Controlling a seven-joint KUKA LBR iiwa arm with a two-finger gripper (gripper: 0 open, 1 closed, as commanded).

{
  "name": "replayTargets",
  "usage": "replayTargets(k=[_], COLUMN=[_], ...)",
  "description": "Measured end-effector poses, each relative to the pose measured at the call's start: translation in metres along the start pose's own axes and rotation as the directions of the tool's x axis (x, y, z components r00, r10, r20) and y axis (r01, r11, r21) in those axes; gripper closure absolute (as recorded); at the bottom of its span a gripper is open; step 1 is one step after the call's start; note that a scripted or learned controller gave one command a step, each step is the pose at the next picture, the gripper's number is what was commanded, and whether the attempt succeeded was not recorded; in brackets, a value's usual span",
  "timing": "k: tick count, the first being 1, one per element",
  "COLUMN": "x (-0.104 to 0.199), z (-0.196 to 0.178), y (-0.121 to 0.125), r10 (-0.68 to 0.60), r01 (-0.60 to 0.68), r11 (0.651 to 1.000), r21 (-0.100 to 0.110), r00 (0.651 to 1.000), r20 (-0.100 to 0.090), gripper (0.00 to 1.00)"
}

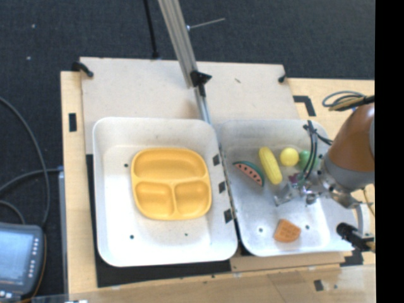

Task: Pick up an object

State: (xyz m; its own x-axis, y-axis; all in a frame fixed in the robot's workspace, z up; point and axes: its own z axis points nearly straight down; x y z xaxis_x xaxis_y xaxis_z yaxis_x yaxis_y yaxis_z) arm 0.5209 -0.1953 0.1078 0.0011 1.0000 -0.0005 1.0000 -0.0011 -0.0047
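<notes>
The right bin (252, 242) holds several toy foods. A watermelon slice (250, 172) lies at its left, and a yellow corn cob (270, 165) lies beside it. A yellow ball-like fruit (289, 156) sits further right, with a green piece (305, 158) next to it. An orange wedge (287, 231) rests near the front. My gripper (294, 194) is low in this bin, just right of the corn's lower end and above the orange wedge. A small dark red bit (293, 179) shows at the gripper's upper side.
The left bin (110, 232) holds a yellow divided tray (170, 183). A slanted metal pole (180, 33) rises behind the bins. Cables (344, 100) lie at the bench's right, and the arm's orange band (355, 142) hangs over the right bin's edge.
</notes>
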Motion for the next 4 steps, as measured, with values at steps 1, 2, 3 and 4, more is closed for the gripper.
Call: replayTargets(k=[1,2,3,4], x=[-0.001,0.002,-0.001,-0.005], z=[-0.015,-0.059,-0.120,-0.164], y=[0.003,0.005,-0.001,-0.001], r10=[0.006,-0.004,-0.004,-0.005], r01=[-0.006,0.004,0.004,0.005], r11=[1.000,1.000,1.000,1.000], r21=[-0.009,-0.012,-0.014,-0.012], r00=[1.000,1.000,1.000,1.000], r20=[0.001,0.002,0.003,0.003], gripper=[1.00,1.00,1.00,1.00])
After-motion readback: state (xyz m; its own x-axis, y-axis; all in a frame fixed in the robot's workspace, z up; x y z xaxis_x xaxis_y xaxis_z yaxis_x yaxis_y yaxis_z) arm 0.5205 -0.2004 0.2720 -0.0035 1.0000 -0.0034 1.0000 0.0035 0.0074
